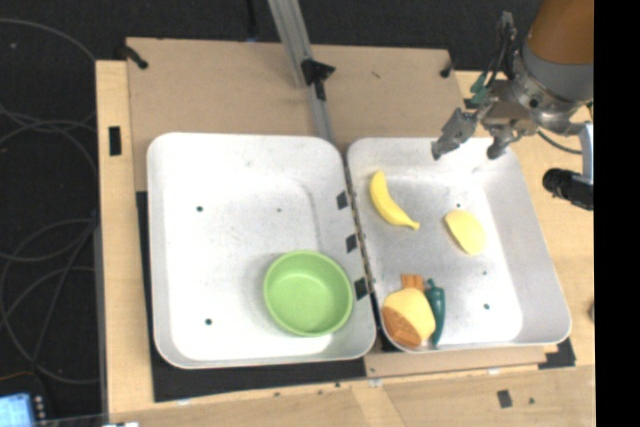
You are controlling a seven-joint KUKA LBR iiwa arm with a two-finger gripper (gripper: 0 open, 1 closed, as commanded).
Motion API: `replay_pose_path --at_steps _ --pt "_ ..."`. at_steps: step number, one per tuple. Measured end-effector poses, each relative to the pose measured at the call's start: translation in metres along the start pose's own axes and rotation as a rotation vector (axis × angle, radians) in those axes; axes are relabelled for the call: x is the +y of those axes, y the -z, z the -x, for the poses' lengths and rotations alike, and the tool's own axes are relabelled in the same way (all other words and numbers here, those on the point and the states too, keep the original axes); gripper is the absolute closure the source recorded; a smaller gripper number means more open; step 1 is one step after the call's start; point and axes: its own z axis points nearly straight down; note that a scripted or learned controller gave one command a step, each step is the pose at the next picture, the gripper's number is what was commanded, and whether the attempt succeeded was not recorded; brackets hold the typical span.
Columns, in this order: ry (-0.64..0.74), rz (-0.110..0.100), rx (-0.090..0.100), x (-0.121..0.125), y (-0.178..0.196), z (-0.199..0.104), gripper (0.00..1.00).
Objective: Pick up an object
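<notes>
The right bin (500, 315) holds a yellow banana (390, 202) near its left side, a pale yellow lemon-like piece (465, 231) in the middle, and an orange-yellow fruit with a green-tipped carrot (412, 312) at its front left corner. A green bowl (307, 291) sits at the front of the left bin (200, 215). My gripper (470, 142) hangs above the back edge of the right bin, open, with nothing between its fingers. It is well behind and above the lemon-like piece.
A slanted metal pole (285, 10) rises behind the bins, its base clamped near the gap between them. The bins rest on a cardboard-covered bench (230, 75). Cables lie on the dark floor at the left.
</notes>
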Motion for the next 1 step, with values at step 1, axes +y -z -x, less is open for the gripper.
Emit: replay_pose_path --at_steps 1 --pt "0.0 0.0 0.0 0.0 0.0 -0.0001 0.0"
